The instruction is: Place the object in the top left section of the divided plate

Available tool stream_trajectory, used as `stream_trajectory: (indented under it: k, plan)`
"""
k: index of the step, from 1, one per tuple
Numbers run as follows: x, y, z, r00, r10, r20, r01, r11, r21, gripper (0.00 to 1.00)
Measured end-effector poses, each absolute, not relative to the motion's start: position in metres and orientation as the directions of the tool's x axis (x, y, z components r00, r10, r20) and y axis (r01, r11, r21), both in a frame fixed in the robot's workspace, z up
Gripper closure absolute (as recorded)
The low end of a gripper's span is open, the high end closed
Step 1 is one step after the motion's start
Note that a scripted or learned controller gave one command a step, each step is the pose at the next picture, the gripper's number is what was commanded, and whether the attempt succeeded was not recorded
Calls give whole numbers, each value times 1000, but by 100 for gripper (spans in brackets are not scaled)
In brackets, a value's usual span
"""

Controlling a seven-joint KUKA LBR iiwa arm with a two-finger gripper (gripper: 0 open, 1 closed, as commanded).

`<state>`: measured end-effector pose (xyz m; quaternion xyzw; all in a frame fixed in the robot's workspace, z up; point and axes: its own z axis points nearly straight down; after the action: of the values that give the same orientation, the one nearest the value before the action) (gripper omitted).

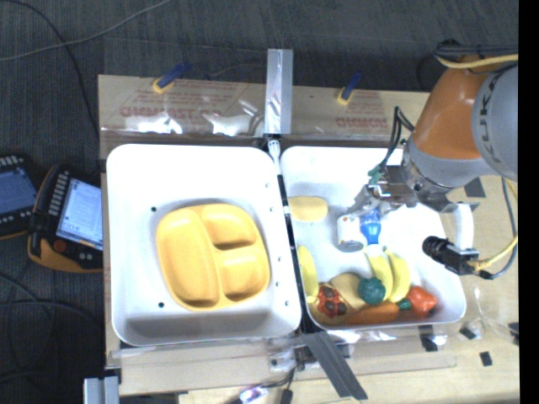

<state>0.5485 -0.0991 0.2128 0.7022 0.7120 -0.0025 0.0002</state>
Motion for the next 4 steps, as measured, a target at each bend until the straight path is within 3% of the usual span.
stream_trajectory:
  k: [1, 2, 3, 4]
  plan:
    - [507, -62, 182, 79, 997, -2, 997, -79, -5, 100]
    - [548, -43, 212, 50, 999, -1, 999, -50, -3, 100]
    - [545, -18, 182, 77, 997, -3, 997, -77, -5, 100]
    - [558, 30, 182, 253, 968, -3, 968, -253, -6, 100]
